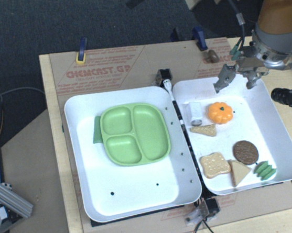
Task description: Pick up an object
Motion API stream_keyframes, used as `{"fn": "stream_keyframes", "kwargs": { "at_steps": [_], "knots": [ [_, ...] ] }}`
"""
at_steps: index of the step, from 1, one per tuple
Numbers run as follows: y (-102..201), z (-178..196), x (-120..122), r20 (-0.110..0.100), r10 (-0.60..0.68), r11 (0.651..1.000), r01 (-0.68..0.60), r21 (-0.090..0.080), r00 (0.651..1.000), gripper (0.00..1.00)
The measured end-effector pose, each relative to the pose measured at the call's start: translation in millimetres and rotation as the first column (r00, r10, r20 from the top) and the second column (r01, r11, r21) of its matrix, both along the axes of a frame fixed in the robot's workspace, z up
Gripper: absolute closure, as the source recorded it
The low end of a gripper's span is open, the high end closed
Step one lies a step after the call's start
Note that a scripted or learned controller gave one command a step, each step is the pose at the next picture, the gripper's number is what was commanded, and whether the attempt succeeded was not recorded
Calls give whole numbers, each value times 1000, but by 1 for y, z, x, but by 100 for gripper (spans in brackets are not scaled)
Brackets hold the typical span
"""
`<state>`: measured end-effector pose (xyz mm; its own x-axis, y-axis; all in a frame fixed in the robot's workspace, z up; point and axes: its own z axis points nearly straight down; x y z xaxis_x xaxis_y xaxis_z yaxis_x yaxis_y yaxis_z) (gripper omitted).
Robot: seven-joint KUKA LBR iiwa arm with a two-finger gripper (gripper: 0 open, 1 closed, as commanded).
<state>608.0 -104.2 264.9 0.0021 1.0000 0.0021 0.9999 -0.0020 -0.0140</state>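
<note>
the grey arm [276,13] comes in from the far right, and its jaws hang spread apart with nothing between them over the far edge of the right bin [273,119]; midway between the two dark fingertips lies the gripper's point [235,80]; the left fingertip [221,84] sits just beyond the orange pumpkin [220,112], apart from it; left of the pumpkin stands a small white cup-like item [195,113], and just nearer lies a tan cracker wedge [204,130]; toward the near side of that bin lie a slice of toast [215,165], a round brown cookie [245,152], a pale triangular piece [239,172] touching the toast, and green pea pods [264,170] by the near right corner; the left bin [91,188] holds a green divided plate [135,133]; both bins rest on the brown cardboard-covered surface [114,70].
</note>
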Motion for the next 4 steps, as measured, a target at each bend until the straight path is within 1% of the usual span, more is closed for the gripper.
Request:
{"fn": "stream_keyframes", "kwargs": {
  "at_steps": [1,3,4],
  "knots": [
    [0,7,2,13,2,1000,-2,-1,1000,0],
    [-4,-119,4,6,2,1000,-2,0,1000,0],
    [-5,-150,11,37,0,1000,0,-9,999,0]
  ]
}}
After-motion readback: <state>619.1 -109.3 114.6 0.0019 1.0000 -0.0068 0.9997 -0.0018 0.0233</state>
